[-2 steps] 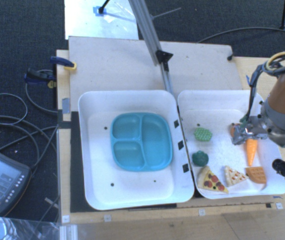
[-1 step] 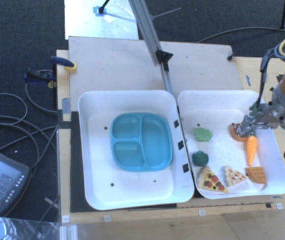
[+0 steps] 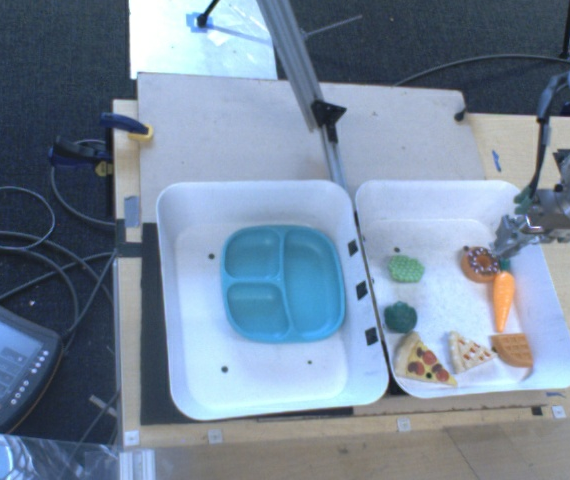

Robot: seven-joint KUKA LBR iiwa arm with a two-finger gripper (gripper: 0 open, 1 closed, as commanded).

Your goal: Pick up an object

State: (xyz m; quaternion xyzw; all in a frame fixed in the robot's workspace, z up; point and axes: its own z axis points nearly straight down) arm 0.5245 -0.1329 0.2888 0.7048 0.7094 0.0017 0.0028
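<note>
Carrot (image 3: 503, 300) lies lengthwise top-to-bottom, tip down, w/ hand (image 3: 510, 236) above.

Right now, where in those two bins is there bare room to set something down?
Left bin: a bare strip all around the blue divided plate. Right bin: bare floor at the back, above the light green piece. Crowded toward the front and right: donut, carrot, pizza slice.

I counted two white bins (image 3: 265, 200), one blue divided tray (image 3: 283, 283), two green broccoli pieces (image 3: 405, 268), and one each of donut (image 3: 480, 263), carrot (image 3: 503, 300), pizza slice (image 3: 423, 360), waffle (image 3: 469, 352) and toast (image 3: 513, 349).
</note>
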